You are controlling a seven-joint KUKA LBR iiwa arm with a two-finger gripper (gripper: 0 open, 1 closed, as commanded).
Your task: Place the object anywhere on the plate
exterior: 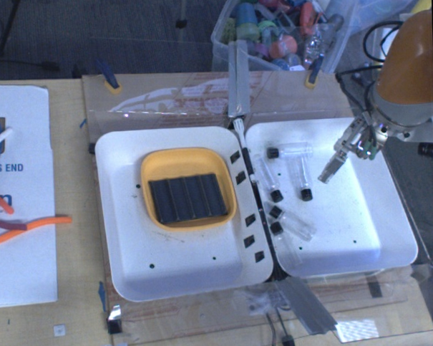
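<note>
A yellow square plate sits in the left bin. A dark grey ribbed block lies flat on it and covers most of its floor. My gripper hangs over the right bin, tilted down and to the left. Its fingers are drawn together into one thin point with nothing between them. The tip is just right of a clear tube with a black cap. The gripper is far from the plate.
Several clear tubes with black caps lie in the left half of the right bin. A row of black clips runs along the divider between the bins. A clear tub of coloured toys stands behind the bins.
</note>
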